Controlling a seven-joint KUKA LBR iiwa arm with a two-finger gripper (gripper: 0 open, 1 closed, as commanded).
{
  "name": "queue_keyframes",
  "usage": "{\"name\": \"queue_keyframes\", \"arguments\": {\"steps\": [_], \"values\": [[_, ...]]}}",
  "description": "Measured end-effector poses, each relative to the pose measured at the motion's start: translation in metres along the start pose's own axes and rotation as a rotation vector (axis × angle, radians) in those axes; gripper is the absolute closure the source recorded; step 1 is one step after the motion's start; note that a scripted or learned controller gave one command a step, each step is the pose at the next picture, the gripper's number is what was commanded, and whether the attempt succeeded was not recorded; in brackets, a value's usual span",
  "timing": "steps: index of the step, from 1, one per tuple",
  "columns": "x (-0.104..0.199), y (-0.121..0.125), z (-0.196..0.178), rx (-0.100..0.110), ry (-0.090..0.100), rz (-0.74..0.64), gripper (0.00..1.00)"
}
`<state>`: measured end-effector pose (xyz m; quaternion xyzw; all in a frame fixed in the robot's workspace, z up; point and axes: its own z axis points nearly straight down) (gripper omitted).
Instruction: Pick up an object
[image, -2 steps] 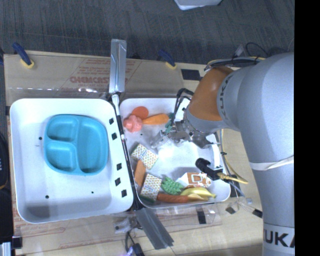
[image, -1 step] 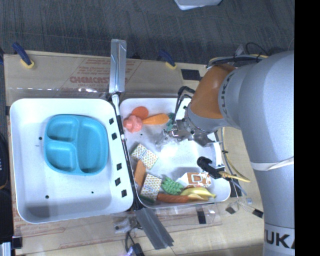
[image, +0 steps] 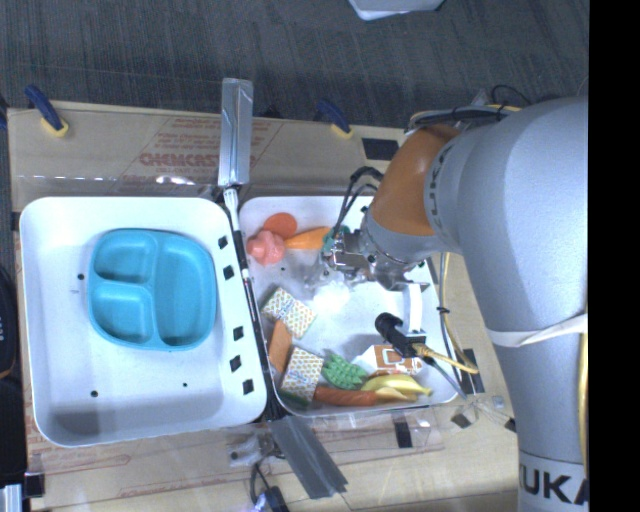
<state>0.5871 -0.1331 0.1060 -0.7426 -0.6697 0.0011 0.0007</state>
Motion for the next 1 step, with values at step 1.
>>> {"name": "queue_keyframes", "arguments": {"steps": [1], "values": [[0.0446,-0.0069,-0.1372,-0.005,0.001,0.013,1.0]]}}
